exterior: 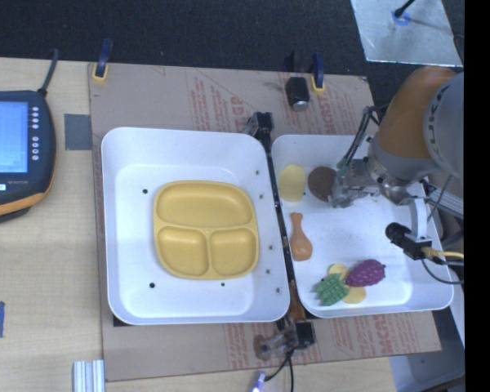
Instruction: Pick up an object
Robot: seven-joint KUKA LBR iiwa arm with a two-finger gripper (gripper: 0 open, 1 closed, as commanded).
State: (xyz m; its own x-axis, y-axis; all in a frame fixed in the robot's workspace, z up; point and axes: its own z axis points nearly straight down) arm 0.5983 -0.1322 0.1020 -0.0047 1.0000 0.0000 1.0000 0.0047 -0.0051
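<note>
A: So, tool sits low in the right bin, at the brown round piece. Open, closed or gripping, I can't tell.

B: Brown piece looks like a small hard plastic disc: light, stiff, probably slick. I'd pinch across its edges.

A: Alternatives: pale yellow piece, orange drumstick, purple grapes. The bumpy grapes should grip easier. Yellow tray is in the left bin.

Grey arm reaches in from the right — orange-banded wrist bent down; gripper low.
</note>
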